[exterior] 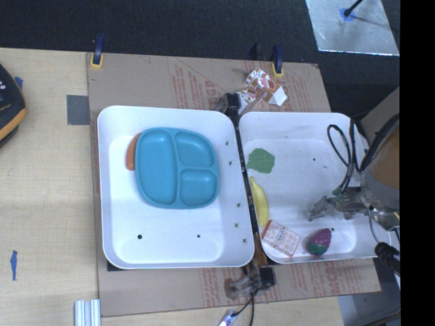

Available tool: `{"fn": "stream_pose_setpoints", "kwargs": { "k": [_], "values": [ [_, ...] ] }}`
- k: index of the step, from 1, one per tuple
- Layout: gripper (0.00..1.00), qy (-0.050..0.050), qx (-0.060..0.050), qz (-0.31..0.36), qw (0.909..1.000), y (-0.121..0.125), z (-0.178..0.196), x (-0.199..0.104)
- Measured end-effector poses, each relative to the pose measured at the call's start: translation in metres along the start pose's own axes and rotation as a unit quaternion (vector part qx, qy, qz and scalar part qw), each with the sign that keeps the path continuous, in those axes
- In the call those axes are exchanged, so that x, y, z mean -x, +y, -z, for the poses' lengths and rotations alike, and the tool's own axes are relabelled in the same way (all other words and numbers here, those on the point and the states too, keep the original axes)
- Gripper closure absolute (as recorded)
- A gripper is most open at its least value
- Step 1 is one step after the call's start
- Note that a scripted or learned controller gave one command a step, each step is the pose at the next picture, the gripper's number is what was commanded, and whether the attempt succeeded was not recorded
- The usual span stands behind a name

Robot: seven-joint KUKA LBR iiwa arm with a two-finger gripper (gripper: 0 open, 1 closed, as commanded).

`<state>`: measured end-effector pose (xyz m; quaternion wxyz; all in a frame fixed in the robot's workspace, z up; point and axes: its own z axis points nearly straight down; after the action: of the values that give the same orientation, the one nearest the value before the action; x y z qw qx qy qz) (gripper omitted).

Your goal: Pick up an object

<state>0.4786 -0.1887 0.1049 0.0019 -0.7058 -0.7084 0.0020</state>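
The gripper (325,208) hangs inside the right bin (299,124), near that bin's right wall, its two grey metal fingers (317,212) spread apart with nothing between them. Just below the gripper in the right bin lies one rounded purple-and-green toy (319,242), apart from the fingertips. Left of that toy rests one small square printed packet (280,238), and above the packet one curved yellow banana (258,201) lies along the bin's left wall. One flat green leaf-shaped piece (261,159) sits higher up. Beside the right bin, the left bin (115,202) holds one smooth blue divided plate (177,168) with three compartments, covering one orange object (130,153) at its left edge.
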Motion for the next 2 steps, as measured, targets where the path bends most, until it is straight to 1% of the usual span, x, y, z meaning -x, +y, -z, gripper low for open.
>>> {"fn": "stream_pose_setpoints", "kwargs": {
  "k": [1,2],
  "values": [
    [0.0,0.0,0.003,0.0,1.0,0.098,0.039,0.02],
    [0.0,0.001,0.0,0.0,1.0,-0.004,0.004,0.009]
  ]
}}
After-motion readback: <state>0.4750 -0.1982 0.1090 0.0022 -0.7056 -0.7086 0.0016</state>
